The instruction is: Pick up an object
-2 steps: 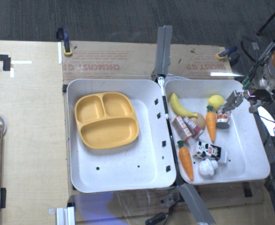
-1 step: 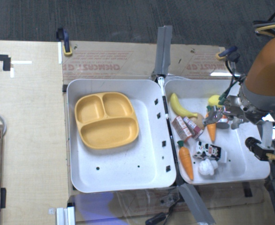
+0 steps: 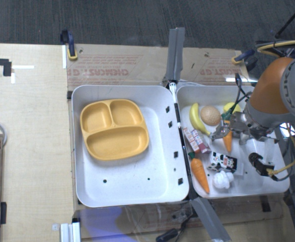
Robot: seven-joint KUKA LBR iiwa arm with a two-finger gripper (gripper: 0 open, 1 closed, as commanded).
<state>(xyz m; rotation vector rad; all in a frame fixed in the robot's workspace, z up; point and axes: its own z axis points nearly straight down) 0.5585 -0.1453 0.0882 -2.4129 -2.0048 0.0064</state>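
Broadly, by size:
Bench [image 3: 26, 185]: pale wood surface, with brown cardboard under the far edge of the 2 bins.
Arm [image 3: 276, 92]: grey with an orange band, reaching in from 3 o'clock and hanging over the right bin's 3 o'clock half.
Left bin [image 3: 132, 185]: white and shallow, left of the grey divider that runs between the 2 bins.
Right bin [image 3: 253, 185]: white and shallow, crowded with small things.
Plate [image 3: 115, 129]: yellow, 3 compartments, lying flat toward 10 o'clock in the left bin.
Gripper [image 3: 227, 130]: near the right bin's centre, pointing toward 9 o'clock; its fingers appear closed on the upper end of a small carrot, though the contact is partly hidden by the wrist.
Banana [image 3: 197, 119]: yellow, curved, at 10 o'clock in the right bin, touching the egg-like ball.
Large carrot [image 3: 200, 175]: orange with a green top, lying along the 7 o'clock side of the right bin.
Small carrot [image 3: 228, 141]: orange, tip toward 6 o'clock, directly at the fingertips.
Ball [image 3: 210, 115]: beige, rounded, just beside the banana at 11 o'clock.
Packet [image 3: 195, 140]: red and white, between the banana and the large carrot.
Cow toy [image 3: 223, 162]: black and white, at 6 o'clock of the gripper.
White lump [image 3: 221, 180]: at 6 o'clock in the right bin, just beside the cow toy.
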